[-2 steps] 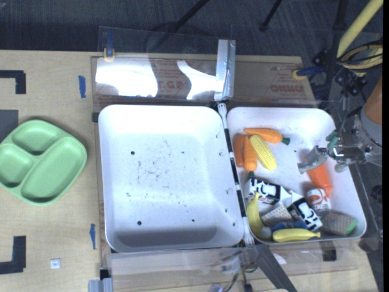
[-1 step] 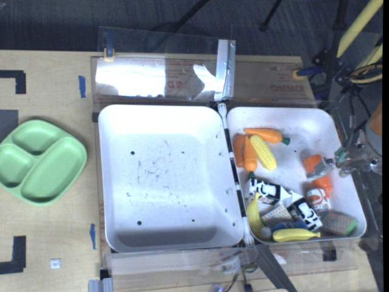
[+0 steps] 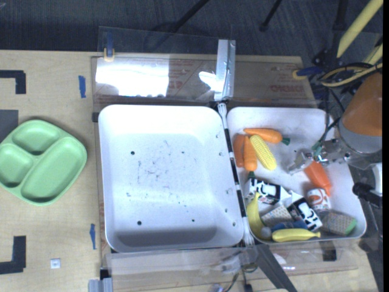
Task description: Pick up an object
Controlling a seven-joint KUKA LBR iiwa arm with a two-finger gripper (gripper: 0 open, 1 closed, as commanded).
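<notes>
Over the right bin [image 3: 316,115] the arm [image 3: 364,117] comes in from the right edge of the camera view, grey with its orange band showing, and the gripper [image 3: 311,157] sits low above the bin's middle right, a metallic tip just beside a small carrot [image 3: 318,176]; whether the jaws are open or closed cannot be told from this slant, and nothing is plainly seen between them, so the pick looks not yet made. The candidates all lie in that same bin: a corn cob [image 3: 263,152] leaning on two more carrots [image 3: 249,152] at the upper left; a banana [image 3: 296,235] along the lower wall; a small can [image 3: 316,198] just below the carrot by the gripper; black-and-white packets [image 3: 267,190] in the middle; a grey-green scrubber [image 3: 340,222] in the lower right corner. The left bin [image 3: 164,169] holds no objects, and a green divided plate [image 3: 40,161] rests well apart on the bench [image 3: 48,78] to the left. Judging from this, the approach is done or nearly so; the closing on an object, most likely the nearby carrot, and the lift both remain.
</notes>
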